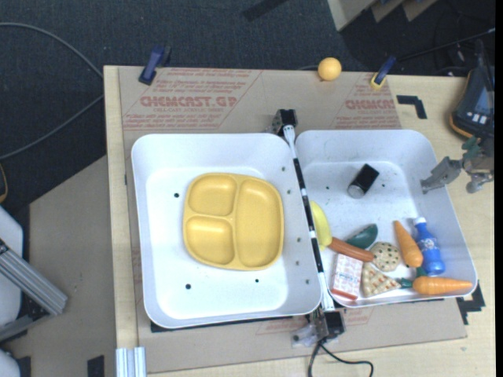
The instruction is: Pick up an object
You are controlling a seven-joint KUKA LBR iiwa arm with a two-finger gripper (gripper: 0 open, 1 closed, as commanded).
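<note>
The right bin point(440, 175) is serving as the reference point. Along its near wall, a carrot point(442, 286) is lying flat on its side, tip pointing toward the left bin point(157, 234). Just left of that carrot, a pizza slice point(378, 283) and a red-and-white packet point(346, 276) are resting side by side in the near left corner. Slightly farther in, a round cookie point(384, 254) is sitting beside a second carrot point(407, 243), which is leaning against a blue bottle point(428, 250) with a white cap. A hot dog point(351, 249) is lying at a slant next to a dark green item point(362, 234) of uncertain kind. A banana point(319, 221) is lying against the divider between the bins. Deeper in the right bin, a black cylinder point(363, 180) is lying alone, well apart from the cluster.

In the left bin, a yellow divided plate point(233, 220) is sitting near the centre.

The gripper point(458, 173) is hovering over the right bin's right rim, fingers spread apart, nothing showing between them.

Beyond the right bin's far wall, an orange ball point(329, 68) is resting on the board.
</note>
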